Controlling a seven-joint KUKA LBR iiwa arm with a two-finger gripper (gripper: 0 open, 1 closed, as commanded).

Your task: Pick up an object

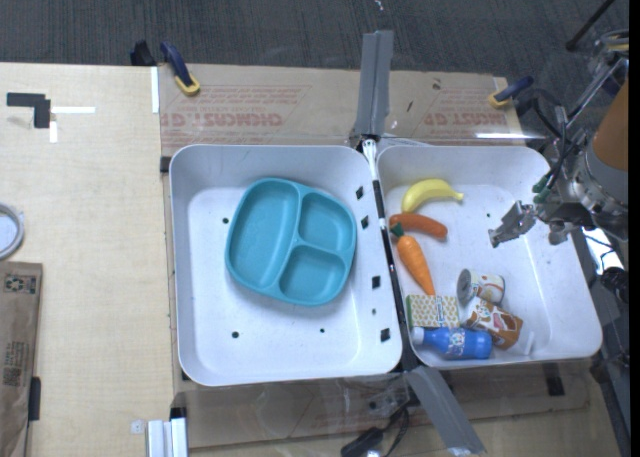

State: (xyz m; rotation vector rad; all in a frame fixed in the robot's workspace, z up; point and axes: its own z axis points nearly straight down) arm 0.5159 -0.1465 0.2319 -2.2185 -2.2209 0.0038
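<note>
While the gripper [512, 225] hung over the right bin [560, 340] with nothing between its fingers, how wide they stood could not be told. Left of it in that bin lay a banana [431, 192], with two carrots [417, 226] just below the banana. Further below the carrots, a blue bottle [455, 343], a can [480, 288] and small packages [434, 311] crowded together.
</note>
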